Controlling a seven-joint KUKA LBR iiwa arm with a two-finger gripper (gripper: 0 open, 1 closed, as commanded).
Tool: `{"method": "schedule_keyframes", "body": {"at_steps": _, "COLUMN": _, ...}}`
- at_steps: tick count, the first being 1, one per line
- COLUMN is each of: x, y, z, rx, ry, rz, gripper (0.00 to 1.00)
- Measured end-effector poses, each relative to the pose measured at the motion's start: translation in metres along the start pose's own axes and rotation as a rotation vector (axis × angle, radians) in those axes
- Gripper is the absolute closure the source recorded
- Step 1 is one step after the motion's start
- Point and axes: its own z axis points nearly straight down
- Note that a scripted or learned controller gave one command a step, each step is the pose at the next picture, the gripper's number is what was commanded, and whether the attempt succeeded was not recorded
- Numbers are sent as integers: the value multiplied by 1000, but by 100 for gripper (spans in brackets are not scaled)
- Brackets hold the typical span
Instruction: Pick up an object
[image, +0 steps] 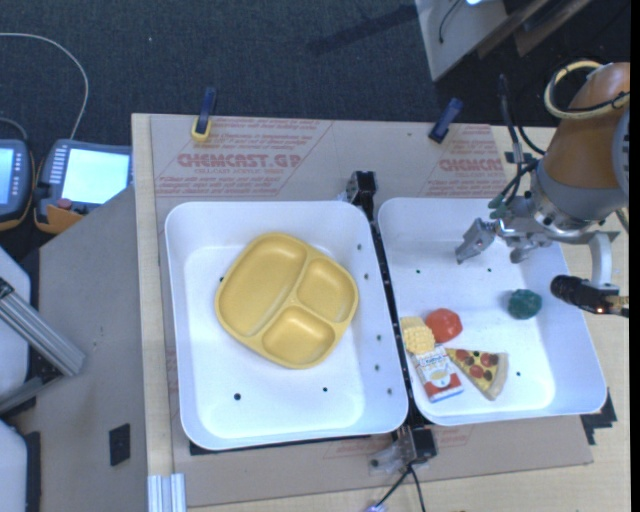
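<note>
In the right bin (572, 397) lie a small dark green lump (523, 303), a red tomato-like piece (444, 323), a yellow corn piece (419, 336), a pizza slice (479, 368) and a small orange-and-white packet (438, 379). My gripper (497, 241) hangs over the bin's far part, up and left of the green lump. Its two grey fingers (472, 243) are spread apart with nothing between them.
The left bin (190, 400) holds a yellow divided plate (287, 298). A black clamp (361, 186) sits at the top of the seam between the bins. The arm's orange band (588, 135) rises at the right. Tablets lie off the bench at far left.
</note>
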Motion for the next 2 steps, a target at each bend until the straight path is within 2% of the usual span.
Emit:
{"method": "schedule_keyframes", "body": {"at_steps": 1, "x": 5, "y": -9, "z": 54, "rx": 1, "ry": 1, "rz": 0, "gripper": 0}}
{"method": "schedule_keyframes", "body": {"at_steps": 2, "x": 5, "y": -10, "z": 86, "rx": 0, "ry": 0, "rz": -1, "gripper": 0}}
